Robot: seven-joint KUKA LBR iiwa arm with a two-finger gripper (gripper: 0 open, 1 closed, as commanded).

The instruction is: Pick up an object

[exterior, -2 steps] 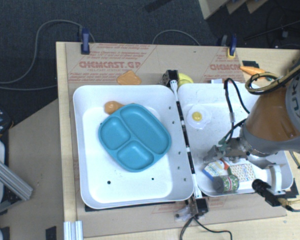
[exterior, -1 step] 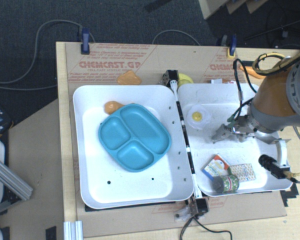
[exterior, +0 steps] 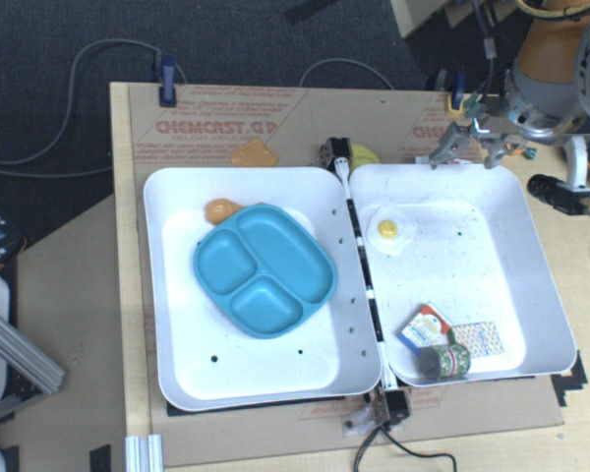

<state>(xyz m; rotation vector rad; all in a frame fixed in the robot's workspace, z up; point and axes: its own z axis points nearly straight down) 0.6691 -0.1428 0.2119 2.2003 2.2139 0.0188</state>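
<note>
Grey arm with two-finger gripper hangs over back rim of right white bin, fingers splayed open, nothing between them. Candidate objects all lying loose: fried-egg toy near right bin's back left; small colourful packets and dark can clustered at its front edge. Left white bin holds blue divided plastic tray, orange lump touching tray's back corner. Judgement: pick not yet begun; descent, grasp, lift all remain.

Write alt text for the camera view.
The gripper hangs open over the far edge of the right bin, which holds a toy fried egg and small packages. The left bin holds a blue divided plate.
</note>
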